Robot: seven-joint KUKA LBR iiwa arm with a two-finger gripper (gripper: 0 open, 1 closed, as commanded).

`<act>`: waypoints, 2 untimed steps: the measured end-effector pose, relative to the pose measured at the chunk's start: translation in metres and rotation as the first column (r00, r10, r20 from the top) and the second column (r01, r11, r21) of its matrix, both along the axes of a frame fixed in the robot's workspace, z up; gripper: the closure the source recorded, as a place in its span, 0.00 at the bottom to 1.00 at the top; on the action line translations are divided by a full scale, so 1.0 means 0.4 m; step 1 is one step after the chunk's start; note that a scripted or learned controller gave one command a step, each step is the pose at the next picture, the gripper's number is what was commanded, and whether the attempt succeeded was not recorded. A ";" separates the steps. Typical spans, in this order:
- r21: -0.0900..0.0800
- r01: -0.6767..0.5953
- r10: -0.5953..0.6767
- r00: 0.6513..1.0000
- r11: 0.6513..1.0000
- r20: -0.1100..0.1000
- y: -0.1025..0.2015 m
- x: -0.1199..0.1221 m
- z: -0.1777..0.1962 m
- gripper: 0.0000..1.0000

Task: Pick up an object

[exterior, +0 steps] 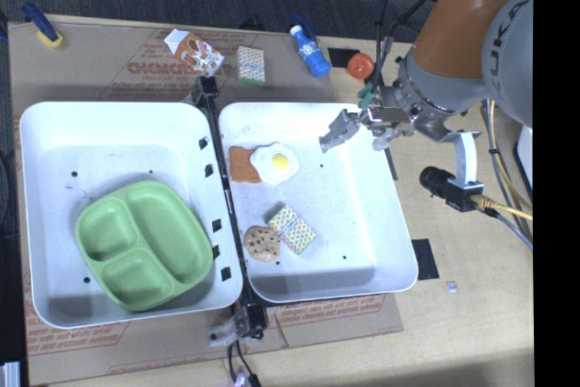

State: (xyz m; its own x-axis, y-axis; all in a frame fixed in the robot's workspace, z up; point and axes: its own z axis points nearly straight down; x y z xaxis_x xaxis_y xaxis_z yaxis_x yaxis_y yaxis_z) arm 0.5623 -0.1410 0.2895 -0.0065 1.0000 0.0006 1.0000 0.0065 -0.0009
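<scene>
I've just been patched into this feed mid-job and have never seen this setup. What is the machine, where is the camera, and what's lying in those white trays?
You are looking down at a slant from one fixed camera above a bench. The grey machine with the orange band, coming in from the right, is a robot arm. Its grasping end, the pincer, hangs over the upper right part of the right bin; nothing shows between its fingers.

Two shallow white bins sit side by side. The left bin holds a green divided plate. The right bin holds a toy fried egg overlapping an orange-brown slice, and nearer the camera a cookie beside a small patterned packet.

Behind the bins lie a blue bottle, a small red ball and two more packets, one of them a patterned square.
</scene>
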 end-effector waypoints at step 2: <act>0.000 0.001 -0.001 1.000 1.000 0.005 -0.012 -0.139 -0.483 0.00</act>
